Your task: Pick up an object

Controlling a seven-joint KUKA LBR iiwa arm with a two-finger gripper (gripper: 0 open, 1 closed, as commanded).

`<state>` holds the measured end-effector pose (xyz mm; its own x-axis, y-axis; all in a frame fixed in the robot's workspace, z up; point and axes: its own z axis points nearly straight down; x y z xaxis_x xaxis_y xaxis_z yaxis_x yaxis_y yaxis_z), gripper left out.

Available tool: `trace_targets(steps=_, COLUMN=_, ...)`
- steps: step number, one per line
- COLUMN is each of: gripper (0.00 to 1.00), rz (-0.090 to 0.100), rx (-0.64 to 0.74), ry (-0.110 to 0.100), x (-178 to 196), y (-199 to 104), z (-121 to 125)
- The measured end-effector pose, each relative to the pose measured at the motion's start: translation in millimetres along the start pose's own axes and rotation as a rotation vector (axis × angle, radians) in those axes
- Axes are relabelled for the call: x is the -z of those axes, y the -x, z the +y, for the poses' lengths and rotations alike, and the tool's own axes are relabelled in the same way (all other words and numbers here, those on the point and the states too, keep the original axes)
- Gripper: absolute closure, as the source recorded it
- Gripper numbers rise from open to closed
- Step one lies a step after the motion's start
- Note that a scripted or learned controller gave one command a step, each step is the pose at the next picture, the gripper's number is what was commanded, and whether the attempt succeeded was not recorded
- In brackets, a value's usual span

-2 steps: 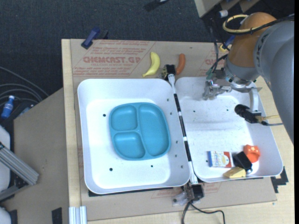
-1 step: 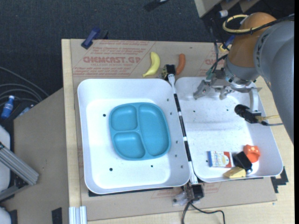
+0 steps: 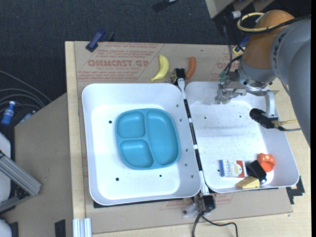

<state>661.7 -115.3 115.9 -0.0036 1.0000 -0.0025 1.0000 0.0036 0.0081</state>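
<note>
A small carton (image 3: 232,169), yellow wedge (image 3: 248,183) and orange toy (image 3: 265,161) lie well below the jaws (image 3: 228,94), whose state I cannot tell.

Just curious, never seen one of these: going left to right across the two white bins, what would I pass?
Blue divided plate → small card box → yellow wedge → orange toy.
</note>
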Motion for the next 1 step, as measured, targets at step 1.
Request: trace_targets(steps=1, gripper=1.00, rz=0.003, rx=-0.002, ry=-0.005, x=70.1, y=-45.9, z=6.4)
